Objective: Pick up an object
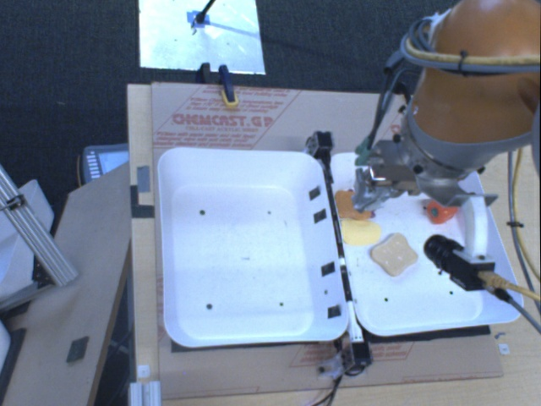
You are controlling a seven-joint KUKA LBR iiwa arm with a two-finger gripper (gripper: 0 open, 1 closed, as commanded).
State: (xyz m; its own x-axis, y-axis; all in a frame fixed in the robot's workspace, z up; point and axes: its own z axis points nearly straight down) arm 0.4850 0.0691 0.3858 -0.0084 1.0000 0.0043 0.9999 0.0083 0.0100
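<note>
Cardboard sheet (254, 112), upper centre of the frame, beyond the bins: red print, large line reads roughly "CHEMCAST GP".
Smaller red lines above and below that line: too small to read.
Other readable text: none.

White bins (245, 311), orange-banded grey arm (482, 57)
</note>
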